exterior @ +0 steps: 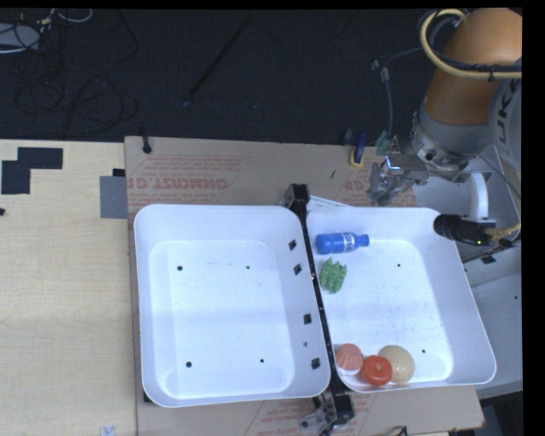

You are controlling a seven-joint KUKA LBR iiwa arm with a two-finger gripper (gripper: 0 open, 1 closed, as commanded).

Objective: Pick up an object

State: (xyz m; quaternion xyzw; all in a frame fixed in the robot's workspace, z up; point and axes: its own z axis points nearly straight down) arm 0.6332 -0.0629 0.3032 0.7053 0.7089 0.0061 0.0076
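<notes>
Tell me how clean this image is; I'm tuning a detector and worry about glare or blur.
Camera view: lighting is even and soft; the right bin looks bright but its floor holes still read. The blue bottle and green object are slightly soft-edged. The claw is small and dim against the cardboard. The background above the bench is nearly black.

Robotics lab: white bins (145, 247), cardboard-covered bench (238, 170), cables (51, 25).

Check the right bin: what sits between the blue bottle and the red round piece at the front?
Camera view: a small green leafy piece below the blue bottle, then bare bin floor down to the red round piece.
</notes>
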